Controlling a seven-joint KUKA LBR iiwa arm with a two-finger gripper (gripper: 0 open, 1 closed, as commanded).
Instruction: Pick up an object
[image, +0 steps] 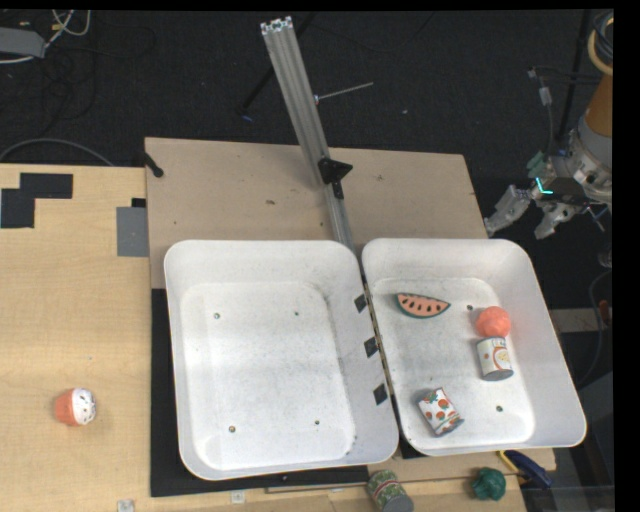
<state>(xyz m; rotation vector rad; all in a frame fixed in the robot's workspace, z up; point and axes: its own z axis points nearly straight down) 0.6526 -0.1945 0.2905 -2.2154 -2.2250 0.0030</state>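
Objects are seen in the right bin (545, 300): a watermelon slice (421, 305) at 10 o'clock, an orange ball (492, 321) and two cans (494, 358) lower. The gripper (532, 212) is spread and holds nothing, at 1 o'clock beyond the rim. A left bin (185, 300) is placed beside it.

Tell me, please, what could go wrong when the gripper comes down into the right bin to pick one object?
1. The orange ball and the grey can sit touching or nearly so; closing on one may knock the other, and the ball could roll.
2. The watermelon slice lies flat, so fingers may slide over it.
3. The gripper hangs outside the right bin, beyond its far right corner; a low approach might clip the rim.
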